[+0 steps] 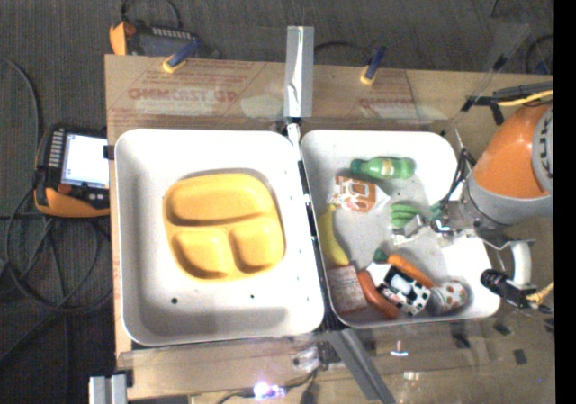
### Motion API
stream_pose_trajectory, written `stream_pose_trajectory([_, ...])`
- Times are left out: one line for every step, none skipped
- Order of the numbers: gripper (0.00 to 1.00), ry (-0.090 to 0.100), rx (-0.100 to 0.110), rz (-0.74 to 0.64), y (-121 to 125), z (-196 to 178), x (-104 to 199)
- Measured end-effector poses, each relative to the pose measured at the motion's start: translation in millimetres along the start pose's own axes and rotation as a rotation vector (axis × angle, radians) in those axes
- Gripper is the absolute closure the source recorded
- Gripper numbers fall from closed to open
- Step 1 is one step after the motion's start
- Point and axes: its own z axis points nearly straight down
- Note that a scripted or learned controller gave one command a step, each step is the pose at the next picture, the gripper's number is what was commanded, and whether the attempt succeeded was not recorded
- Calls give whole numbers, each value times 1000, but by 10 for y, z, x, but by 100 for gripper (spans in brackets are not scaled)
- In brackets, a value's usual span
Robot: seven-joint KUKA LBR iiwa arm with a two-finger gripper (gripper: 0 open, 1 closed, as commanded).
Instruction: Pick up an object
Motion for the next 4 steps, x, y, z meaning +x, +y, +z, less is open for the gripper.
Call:
stream_pose_trajectory([0,-12,-14,-143,780,58,240])
stream_pose_trajectory([0,-3,10,-136,1413,57,60])
stream_pose_trajectory([100,-16,-9,-136,1458,-67,39])
stream_pose_trajectory([100,-18,-18,-290,1027,13,451])
